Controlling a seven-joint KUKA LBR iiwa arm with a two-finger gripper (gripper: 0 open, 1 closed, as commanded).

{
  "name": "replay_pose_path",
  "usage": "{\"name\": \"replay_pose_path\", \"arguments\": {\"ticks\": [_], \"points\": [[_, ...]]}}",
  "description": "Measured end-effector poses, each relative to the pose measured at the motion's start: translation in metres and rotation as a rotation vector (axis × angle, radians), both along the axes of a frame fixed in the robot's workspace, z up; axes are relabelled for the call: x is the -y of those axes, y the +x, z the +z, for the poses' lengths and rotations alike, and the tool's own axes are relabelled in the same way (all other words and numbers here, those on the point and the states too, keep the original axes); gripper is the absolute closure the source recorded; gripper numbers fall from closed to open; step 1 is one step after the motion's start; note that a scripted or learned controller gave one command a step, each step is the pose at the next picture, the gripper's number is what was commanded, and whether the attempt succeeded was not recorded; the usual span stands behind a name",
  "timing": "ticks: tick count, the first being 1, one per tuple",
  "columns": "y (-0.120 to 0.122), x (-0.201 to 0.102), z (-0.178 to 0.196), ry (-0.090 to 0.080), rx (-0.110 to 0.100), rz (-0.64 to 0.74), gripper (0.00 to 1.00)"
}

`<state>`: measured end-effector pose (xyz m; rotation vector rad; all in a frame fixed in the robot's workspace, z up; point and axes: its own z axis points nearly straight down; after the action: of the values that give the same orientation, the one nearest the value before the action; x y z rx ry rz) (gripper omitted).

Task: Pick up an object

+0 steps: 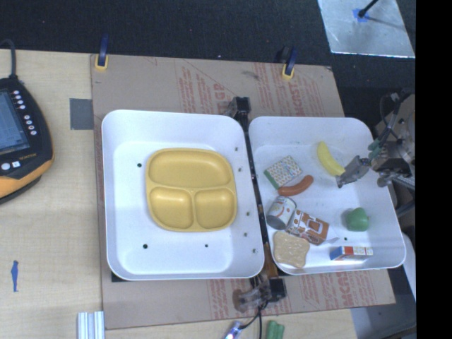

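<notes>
My gripper (364,167) hangs over the right edge of the right bin (332,127), its fingers apart with nothing between them. Just left of it lies a banana (328,159); nearer sits a green ball (357,219). A sausage (295,185) lies farther left. The left bin (120,189) holds a yellow plate (191,188).

The gripper (361,167) is hovering over the right bin (381,136), a banana (328,159) lying just beside its fingertip, a green ball (357,219) sitting near below, a sausage (295,185) lying farther left.
</notes>
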<state>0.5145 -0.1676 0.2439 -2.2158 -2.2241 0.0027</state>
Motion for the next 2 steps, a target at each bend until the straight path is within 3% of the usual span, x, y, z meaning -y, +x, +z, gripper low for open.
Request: {"name": "replay_pose_path", "arguments": {"ticks": [1,2], "points": [[0.059,-0.039,-0.086,-0.001,-0.003,0.002,0.00],[0.087,-0.038,-0.149,-0.001,0.002,0.003,0.00]]}}
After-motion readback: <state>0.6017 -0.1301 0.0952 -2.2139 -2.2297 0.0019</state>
